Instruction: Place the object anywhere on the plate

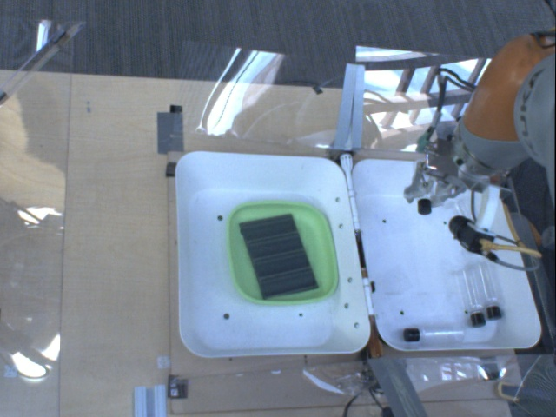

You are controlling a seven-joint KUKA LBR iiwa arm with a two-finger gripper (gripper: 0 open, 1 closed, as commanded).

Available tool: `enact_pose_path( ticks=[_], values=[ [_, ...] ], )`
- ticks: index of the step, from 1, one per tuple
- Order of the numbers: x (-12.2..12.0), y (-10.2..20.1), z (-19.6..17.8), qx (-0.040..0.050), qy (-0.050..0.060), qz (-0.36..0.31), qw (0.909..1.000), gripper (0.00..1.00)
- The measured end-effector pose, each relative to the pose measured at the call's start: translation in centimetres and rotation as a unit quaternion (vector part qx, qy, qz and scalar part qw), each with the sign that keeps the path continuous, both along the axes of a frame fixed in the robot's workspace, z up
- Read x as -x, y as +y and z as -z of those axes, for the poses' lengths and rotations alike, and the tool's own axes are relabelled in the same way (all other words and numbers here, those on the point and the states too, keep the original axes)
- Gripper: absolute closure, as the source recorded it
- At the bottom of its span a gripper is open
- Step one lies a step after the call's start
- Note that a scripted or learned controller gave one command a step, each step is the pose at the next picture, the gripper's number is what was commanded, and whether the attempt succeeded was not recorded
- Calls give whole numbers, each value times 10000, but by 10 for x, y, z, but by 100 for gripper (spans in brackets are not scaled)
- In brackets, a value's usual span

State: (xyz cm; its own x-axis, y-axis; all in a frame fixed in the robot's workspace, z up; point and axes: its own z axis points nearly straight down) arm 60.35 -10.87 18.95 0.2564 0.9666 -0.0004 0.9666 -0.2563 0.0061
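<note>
A pale wooden bench (104, 259) bore two shallow white bins side by side, seen from above at a slant. In the left bin (200, 259) sat a green plate (324, 233), square with rounded corners, near the bin's middle. A dark grey ribbed block (277, 256) lay flat on the plate, well inside its rim and turned a little off square to it, with green showing on every side. The arm (512, 94), grey with an orange band, reached in from the right edge over the far right corner of the right bin (391, 259). Its gripper (427, 191) hung over the far part of that bin, well apart from the plate and block; whether it was spread or closed could not be told, and nothing could be seen held in it. In the right bin, a clear vial (437, 332) with a black cap lay on its side along the near wall, cap pointing left. A pair of vials (476, 295), also clear with black caps, lay close together near the bin's near right corner, caps toward the near wall. A grey strip (351, 107) stood behind the join between the two bins.
</note>
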Motion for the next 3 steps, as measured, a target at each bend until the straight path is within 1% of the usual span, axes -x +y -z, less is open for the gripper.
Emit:
enact_pose_path(
  ticks=[1, 2, 3],
  values=[
    [67, 72, 5, -10, 12, -969, 9953, 100],
    [23, 153, 4, -6, 0, -1603, 9871, 100],
    [23, 152, 4, -6, 0, -1599, 9871, 0]
  ],
)
